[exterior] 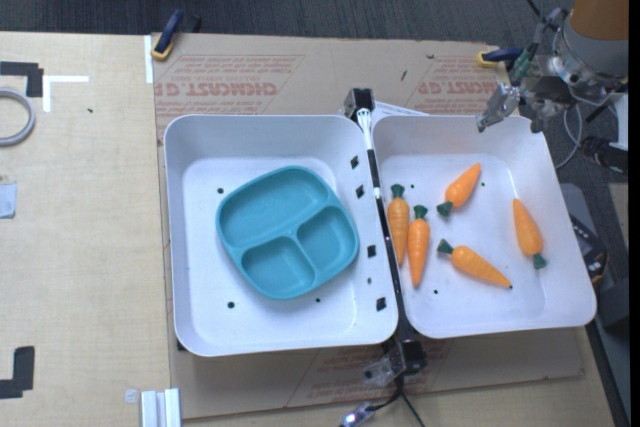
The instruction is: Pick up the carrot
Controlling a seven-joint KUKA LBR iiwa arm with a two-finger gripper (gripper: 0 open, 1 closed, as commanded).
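Several orange carrots with green tops lie in the right bin point(560, 305). Two lie side by side against its left wall, one point(398, 223) beside the other point(418, 247). Another carrot point(462, 186) lies tilted near the middle, one point(477, 266) lies toward the front, and one point(527, 229) is near the right wall. My gripper point(511, 119) hovers over the bin's back right corner, above and apart from the carrots. It is open with nothing between its fingers.
The left bin point(190, 295) holds a teal divided plate point(288, 231). Black clips run along the seam between the bins point(372, 205). Cardboard point(230, 80) lies under both bins. Cables hang at the right of the arm.
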